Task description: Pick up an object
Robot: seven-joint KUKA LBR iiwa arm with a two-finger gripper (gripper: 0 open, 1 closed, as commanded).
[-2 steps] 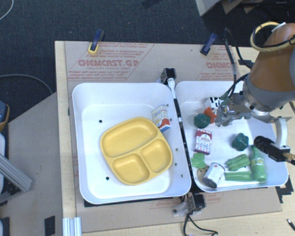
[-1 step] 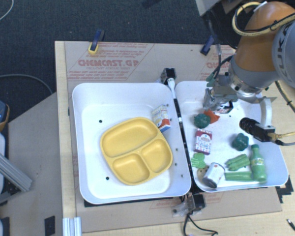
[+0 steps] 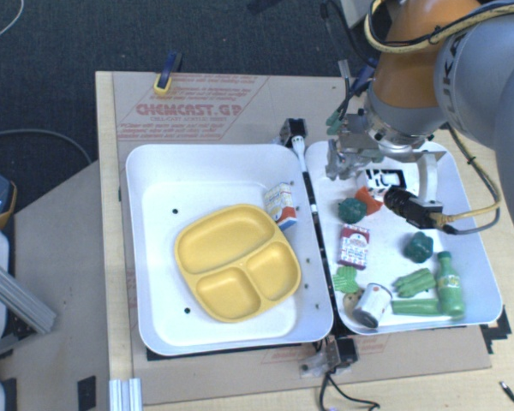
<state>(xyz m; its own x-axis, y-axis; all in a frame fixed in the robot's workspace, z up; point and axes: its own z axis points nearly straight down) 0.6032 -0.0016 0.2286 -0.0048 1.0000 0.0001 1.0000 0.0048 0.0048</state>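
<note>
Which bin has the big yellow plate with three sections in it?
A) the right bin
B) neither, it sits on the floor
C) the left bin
C: the yellow divided plate lies flat in the left bin, beside a small can, while the right bin holds the small toys such as the green bottle and the red packet.

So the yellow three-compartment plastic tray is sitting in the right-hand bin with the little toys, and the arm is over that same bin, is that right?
Not quite. The camera view shows the yellow three-compartment plastic tray in the left white bin, next to a small white carton. The little toys, such as the green plastic bottle, lie in the right white bin, and the arm's end effector is over that right bin.
</note>
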